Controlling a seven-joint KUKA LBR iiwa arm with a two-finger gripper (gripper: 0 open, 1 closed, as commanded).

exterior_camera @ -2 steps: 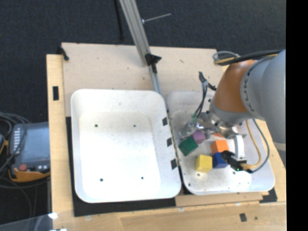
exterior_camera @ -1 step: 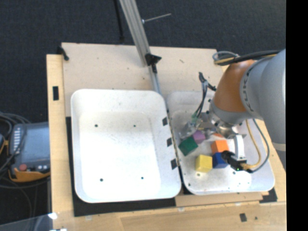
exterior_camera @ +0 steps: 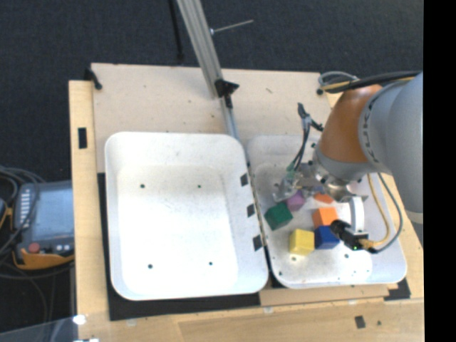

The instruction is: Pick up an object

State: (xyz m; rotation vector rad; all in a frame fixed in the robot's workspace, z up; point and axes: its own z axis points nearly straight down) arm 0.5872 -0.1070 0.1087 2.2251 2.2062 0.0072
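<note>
Several small blocks lie in the right bin [exterior_camera: 385,266]: a green one [exterior_camera: 278,214], a purple one [exterior_camera: 295,201], an orange one [exterior_camera: 325,215], a blue one [exterior_camera: 326,236] and a yellow one [exterior_camera: 301,241]. My gripper [exterior_camera: 292,188] hangs low over the bin, just above the purple and green blocks. The grey arm with its orange band [exterior_camera: 347,130] reaches in from the right and hides the bin's back right part.
The left bin [exterior_camera: 178,212] stands beside the right one, with a narrow gap between them. A slanted metal rail [exterior_camera: 203,41] rises from the bench behind the bins. Cables [exterior_camera: 381,223] loop off the wrist over the right bin.
</note>
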